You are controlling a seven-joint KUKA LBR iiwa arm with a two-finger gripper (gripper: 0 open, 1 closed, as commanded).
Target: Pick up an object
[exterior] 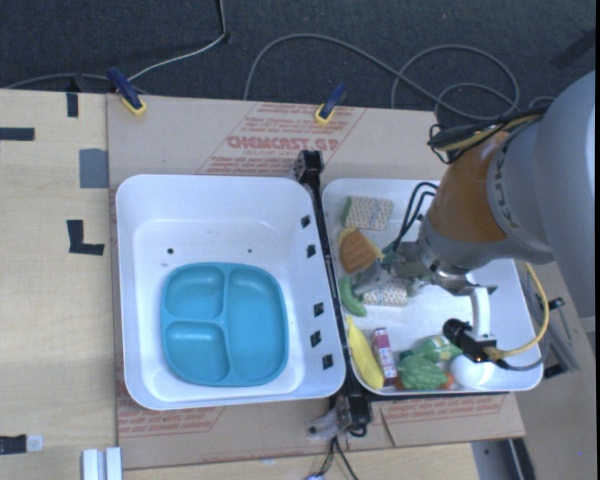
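Arm: my grey KUKA arm [540, 188] reaches in from the right, orange band above the wrist, and hangs over the right bin.
Left bin: white left bin [140, 268], holds a blue divided plate [225, 325] and nothing I am after.
Right bin: white right bin [525, 368], where all the pickable items lie, so the target is somewhere here.
Gripper: my gripper [392, 268] is down low in the middle of the right bin, just at the speckled block [385, 294] and close to the brown bread-like piece [357, 251].
Hand state: I cannot tell how wide it stands or whether it has anything; the tip is too small and dark to read.
Other items: waffle-patterned green square [367, 212] at the bin's far end, banana [364, 353], green leafy toy [420, 366], small red bottle [383, 348], green pepper-like strip [351, 298] at the near-left.
Progress: reach looks done, I'm at object level. Nothing is visibly lifted; every item appears to lie on the bin floor.
Left to do: confirm a grip, likely on the speckled block, then lift clear of the bin.
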